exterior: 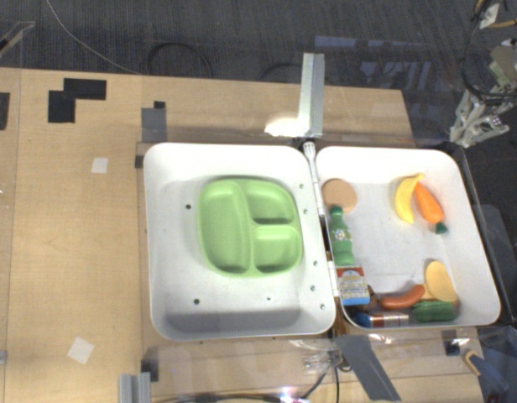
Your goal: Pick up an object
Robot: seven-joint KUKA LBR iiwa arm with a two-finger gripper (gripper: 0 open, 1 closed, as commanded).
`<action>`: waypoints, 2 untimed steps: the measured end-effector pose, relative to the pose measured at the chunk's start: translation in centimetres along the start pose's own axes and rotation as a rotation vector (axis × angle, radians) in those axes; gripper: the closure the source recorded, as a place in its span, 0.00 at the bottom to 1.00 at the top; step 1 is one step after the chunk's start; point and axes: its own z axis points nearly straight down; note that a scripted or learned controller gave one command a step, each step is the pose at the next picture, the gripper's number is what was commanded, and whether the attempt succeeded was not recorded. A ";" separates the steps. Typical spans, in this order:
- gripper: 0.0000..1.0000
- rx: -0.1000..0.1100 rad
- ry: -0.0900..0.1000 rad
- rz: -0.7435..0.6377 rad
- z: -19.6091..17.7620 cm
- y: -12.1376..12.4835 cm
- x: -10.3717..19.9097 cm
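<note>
Yellow banana (404, 200) in right bin (372, 175), far side, carrot (428, 206) touching it. Green bottle (340, 238) along left wall, cookie (339, 195) beyond it, sausage (401, 296) near front. Green plate (248, 226) in left bin (174, 225). My gripper state: can't tell.

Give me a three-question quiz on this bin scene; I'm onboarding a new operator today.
1. True or false: the green divided plate lies in the left bin.
2. Which lies against the banana? A) the carrot B) the green bottle C) the round cookie
3. Fill in: the green bottle lies along the right bin's ____ wall.

Key: 1 true; 2 A; 3 left.
</note>
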 end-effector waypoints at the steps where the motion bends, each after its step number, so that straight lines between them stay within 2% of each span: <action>1: 1.00 -0.017 0.011 -0.223 17.2 -0.2 -0.1; 2: 0.00 -0.008 0.004 -0.222 16.6 -0.4 -0.3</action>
